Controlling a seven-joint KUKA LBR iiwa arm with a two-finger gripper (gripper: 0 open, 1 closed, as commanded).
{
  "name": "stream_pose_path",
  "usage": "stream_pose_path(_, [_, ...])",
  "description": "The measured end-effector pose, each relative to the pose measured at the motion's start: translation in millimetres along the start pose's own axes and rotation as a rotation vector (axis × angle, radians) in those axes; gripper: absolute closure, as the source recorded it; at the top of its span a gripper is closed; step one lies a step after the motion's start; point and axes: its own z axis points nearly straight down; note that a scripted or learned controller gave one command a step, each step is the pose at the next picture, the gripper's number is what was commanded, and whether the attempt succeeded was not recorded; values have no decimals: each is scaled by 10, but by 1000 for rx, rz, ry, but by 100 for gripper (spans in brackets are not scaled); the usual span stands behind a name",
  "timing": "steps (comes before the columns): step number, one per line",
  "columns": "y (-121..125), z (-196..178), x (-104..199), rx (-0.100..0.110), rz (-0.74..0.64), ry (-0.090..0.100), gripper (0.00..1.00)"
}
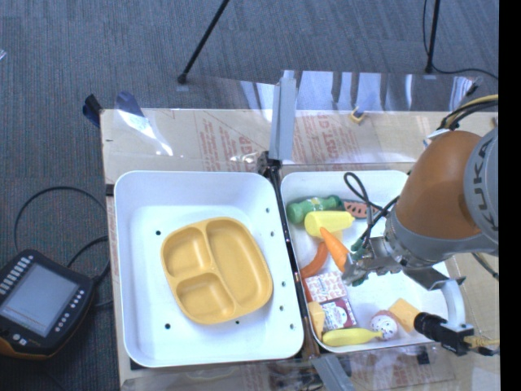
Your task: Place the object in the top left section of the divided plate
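Pincer: the gripper (356,269) hangs low over the right bin (423,347); whether it is released or clenched cannot be told from this slant, and nothing shows in its grasp.
Closest to it: an orange carrot (333,247) lies just beside the tips, to their upper left, with a second orange piece (314,260) curving alongside.
A little further: a yellow block (327,221) and a green vegetable (310,208) sit beyond the carrot; a red-and-white packet (325,286) lies below left of the tips.
Lower down: a banana (352,337), a small ball (384,326) and a cheese wedge (404,312) rest near the bin's front wall.
Task's thing: not named; the carrot looks the likeliest pick, being nearest.
Handling: probably light, stiff toy plastic, smooth and tapered, so it may slip; best pinched across its thicker middle.
Far left of the pincer: the divided plate (262,287) sits in the left bin (138,218), well apart.
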Motion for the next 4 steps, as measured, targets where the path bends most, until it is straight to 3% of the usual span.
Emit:
stream_pose_path(1, [539, -1187, 380, -9, -96, -2, 100])
stream_pose_path(2, [80, -1214, 1137, -3, -126, -1, 100])
stream_pose_path(3, [298, -2017, 2505, -6, -549, -2, 100])
stream_pose_path(4, [638, -2361, 2100, -5, -469, -3, 100])
